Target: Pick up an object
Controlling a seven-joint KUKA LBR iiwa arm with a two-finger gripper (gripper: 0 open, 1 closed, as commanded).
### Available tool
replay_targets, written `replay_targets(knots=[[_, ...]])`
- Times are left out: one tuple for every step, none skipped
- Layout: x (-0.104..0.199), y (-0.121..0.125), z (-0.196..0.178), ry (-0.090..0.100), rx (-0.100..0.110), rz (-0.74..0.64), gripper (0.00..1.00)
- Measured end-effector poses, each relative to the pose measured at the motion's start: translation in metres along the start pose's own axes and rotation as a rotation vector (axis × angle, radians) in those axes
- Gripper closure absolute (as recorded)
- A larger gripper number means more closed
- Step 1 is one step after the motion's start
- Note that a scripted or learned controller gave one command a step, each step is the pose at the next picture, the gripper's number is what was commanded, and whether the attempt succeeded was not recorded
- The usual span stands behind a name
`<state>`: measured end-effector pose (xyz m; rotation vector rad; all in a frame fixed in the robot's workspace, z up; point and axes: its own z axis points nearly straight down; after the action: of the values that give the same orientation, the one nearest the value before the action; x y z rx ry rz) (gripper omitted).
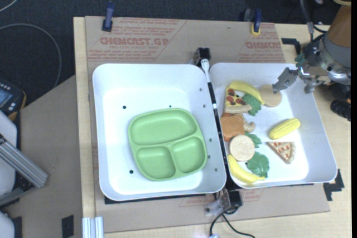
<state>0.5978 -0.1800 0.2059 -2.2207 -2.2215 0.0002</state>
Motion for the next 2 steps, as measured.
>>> replay_targets(knots=[[0.051,-0.058,0.082,0.006,0.013,-0.001,0.0],[0.087,-0.122,0.073,0.004,0.007,0.0,0.0]])
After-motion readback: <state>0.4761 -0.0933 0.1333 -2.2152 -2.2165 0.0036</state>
